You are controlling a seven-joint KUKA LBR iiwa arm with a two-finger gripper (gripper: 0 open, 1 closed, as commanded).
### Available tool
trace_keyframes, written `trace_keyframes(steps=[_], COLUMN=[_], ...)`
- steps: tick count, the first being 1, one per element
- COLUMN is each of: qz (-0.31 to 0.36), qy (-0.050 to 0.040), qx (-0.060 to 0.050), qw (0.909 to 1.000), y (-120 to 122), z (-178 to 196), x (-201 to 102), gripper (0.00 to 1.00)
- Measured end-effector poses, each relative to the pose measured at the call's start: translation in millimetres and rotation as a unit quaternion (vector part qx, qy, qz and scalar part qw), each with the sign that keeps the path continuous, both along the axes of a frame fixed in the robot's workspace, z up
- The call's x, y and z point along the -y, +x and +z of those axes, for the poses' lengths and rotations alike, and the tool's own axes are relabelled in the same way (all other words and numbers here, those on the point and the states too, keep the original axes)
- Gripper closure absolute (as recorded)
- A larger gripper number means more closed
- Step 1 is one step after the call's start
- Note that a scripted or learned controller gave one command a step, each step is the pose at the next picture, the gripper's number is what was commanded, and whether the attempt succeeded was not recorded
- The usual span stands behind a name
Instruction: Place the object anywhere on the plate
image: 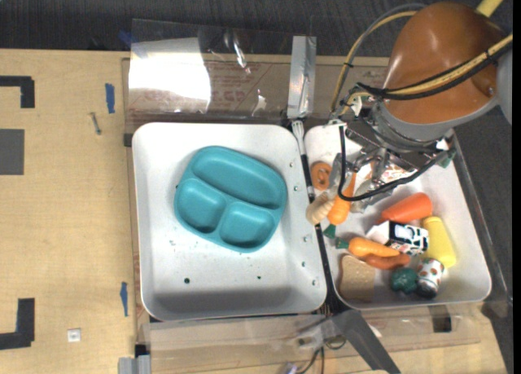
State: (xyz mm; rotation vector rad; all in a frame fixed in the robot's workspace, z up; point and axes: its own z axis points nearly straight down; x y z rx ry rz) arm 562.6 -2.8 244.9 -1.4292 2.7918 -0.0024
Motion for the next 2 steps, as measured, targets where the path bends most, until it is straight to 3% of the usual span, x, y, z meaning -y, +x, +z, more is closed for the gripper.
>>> trace_keyframes(steps=[1, 2], qz=[0.044, 0.041], qy=[0.0026, 0.0016], qx=[-0.003, -0.001], qw=[0.9990, 0.9992], y=[3.7, 6.0], z=[-59.7, -57.6], x=[-154.0, -149.8], gripper=[1.00, 0.00])
